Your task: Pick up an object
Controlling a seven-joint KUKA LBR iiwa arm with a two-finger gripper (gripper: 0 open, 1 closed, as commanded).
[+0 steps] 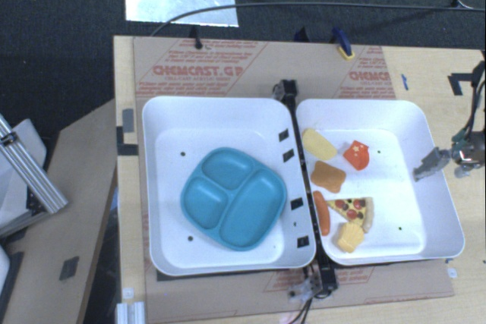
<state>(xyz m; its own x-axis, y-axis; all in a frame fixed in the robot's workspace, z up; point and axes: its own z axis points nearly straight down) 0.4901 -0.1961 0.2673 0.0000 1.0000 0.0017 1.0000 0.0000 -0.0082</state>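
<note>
Picking something looks barely started; the pincer (437, 163) hangs over the right bin's (425, 121) right rim, and honestly I can't tell whether it's open or closed. The toy food sits well apart on that bin's left side; I'd go for the red piece (357, 155), since it stands apart from the pizza slice (354, 207) and orange bun (328, 176); come straight down, centered.
</note>
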